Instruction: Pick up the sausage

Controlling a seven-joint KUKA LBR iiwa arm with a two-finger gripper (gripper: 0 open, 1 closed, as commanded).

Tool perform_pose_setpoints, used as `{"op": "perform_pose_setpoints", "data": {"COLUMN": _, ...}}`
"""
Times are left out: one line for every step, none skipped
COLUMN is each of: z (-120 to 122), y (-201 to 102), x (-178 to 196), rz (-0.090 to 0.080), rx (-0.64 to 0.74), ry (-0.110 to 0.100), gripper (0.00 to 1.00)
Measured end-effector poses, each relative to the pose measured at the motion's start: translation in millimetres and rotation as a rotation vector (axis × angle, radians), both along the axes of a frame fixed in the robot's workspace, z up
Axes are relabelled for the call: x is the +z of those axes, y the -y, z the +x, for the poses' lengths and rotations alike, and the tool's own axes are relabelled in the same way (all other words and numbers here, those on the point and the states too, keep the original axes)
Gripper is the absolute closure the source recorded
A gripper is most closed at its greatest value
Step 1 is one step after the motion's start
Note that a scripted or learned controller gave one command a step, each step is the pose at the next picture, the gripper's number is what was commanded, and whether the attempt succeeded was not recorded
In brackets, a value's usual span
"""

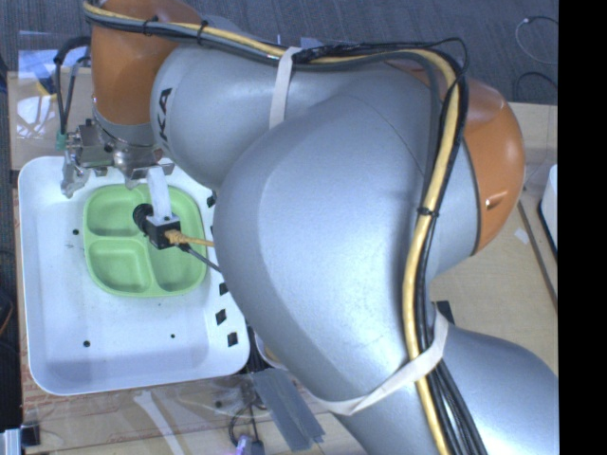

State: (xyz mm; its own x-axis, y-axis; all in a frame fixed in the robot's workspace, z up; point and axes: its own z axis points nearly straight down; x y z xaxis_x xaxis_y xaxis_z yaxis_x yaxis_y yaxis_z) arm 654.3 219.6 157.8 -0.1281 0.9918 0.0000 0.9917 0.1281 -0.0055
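My gripper (99,167) hangs over the far left corner of the left bin (57,349), just above the far rim of a green divided plate (123,254). The orange band above the wrist (133,55) sits directly over it. The green plate lies in the far half of the bin, and the compartments I can see hold nothing. The grey arm (360,216) covers the plate's right edge and nearly all of the right side of the view.
The left bin's white floor spreads out in front of the plate, towards the near rim. Wooden bench (531,245) shows to the right of the arm. Blue and white clutter (33,83) lies beyond the bin's far left corner.
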Motion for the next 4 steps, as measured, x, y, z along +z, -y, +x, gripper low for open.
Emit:
{"op": "perform_pose_setpoints", "data": {"z": -91, "y": 23, "x": -55, "rz": 0.016, "rx": -0.117, "ry": 0.026, "gripper": 0.00}}
{"op": "perform_pose_setpoints", "data": {"z": -34, "y": -2, "x": -66, "rz": -0.016, "rx": -0.158, "ry": -0.101, "gripper": 0.00}}
{"op": "perform_pose_setpoints", "data": {"z": -18, "y": -8, "x": -69, "rz": -0.024, "rx": -0.518, "ry": -0.086, "gripper": 0.00}}
{"op": "perform_pose_setpoints", "data": {"z": -14, "y": -8, "x": -63, "rz": -0.023, "rx": -0.781, "ry": -0.058, "gripper": 0.00}}
